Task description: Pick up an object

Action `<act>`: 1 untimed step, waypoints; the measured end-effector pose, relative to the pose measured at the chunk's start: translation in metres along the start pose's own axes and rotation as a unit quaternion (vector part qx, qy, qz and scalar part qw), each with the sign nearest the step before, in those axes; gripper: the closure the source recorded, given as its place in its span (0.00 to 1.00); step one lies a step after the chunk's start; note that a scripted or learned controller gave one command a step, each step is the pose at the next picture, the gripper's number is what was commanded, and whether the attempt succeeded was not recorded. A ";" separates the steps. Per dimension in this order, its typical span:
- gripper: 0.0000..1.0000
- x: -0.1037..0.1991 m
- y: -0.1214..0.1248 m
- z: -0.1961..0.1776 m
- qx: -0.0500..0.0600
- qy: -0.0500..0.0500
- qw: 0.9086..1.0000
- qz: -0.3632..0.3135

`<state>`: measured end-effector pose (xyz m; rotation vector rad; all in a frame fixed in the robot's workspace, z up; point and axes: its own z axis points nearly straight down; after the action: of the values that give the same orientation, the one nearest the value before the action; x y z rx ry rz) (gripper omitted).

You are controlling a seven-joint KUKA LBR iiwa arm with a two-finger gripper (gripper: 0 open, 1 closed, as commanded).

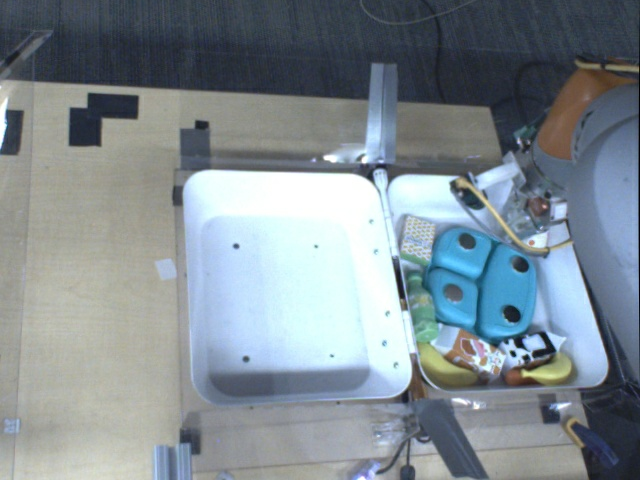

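A yellow plastic banana (pixel 545 371) lies at the right bin's (pixel 596 346) front edge beside crowded teal plastic blocks (pixel 482 284); the end effector (pixel 525 211), grip state indiscernible, hovers near the bin's back edge and could slip off tightly packed items.

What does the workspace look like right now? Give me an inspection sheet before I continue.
Surface: light wooden bench bearing two shallow white bins side by side.
Job's things: right bin holds a large teal plastic block with dark holes, a yellow banana-shaped toy, a patterned card, a small black-and-white item.
Clutter: left bin, nothing seen inside.
Grippers: hand above the right bin's far right corner; nothing seen held.
Cables: thin wire on the dark floor.
Surroundings: black tape marks on the bench.
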<state>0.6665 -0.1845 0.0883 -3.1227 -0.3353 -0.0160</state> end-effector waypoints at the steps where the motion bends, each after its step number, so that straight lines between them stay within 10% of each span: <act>1: 1.00 0.001 0.006 0.000 0.009 -0.001 1.000 -0.002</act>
<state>0.6686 -0.1897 0.0886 -3.1042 -0.3394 -0.0102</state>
